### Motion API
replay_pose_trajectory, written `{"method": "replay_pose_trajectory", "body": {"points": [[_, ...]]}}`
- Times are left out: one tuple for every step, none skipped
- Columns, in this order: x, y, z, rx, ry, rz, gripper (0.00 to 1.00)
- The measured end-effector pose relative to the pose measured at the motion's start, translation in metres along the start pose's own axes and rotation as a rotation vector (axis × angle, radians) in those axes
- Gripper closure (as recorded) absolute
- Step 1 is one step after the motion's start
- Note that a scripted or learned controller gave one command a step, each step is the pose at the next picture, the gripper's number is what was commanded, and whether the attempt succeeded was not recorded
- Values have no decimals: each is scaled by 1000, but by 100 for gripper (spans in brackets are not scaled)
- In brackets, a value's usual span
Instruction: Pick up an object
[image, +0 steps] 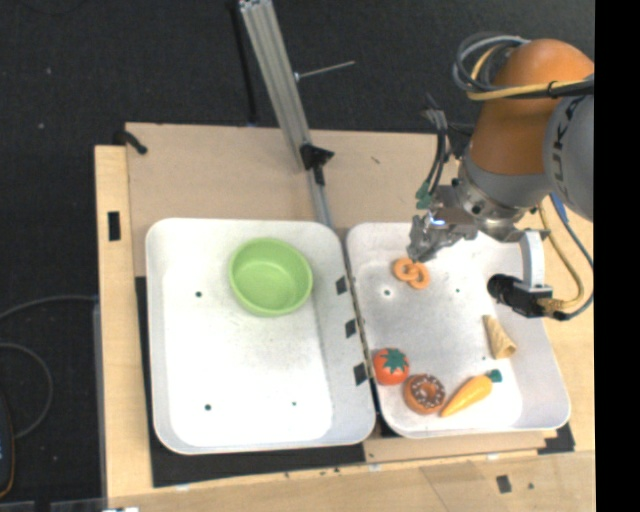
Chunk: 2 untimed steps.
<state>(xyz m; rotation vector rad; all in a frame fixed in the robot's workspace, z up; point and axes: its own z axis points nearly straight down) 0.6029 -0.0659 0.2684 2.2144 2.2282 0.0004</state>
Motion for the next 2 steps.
{"method": "replay_pose_trajectory", "body": {"points": [[56,-10,15,0,0,0,100],[113,-20,14,0,2,-2,100]]}}
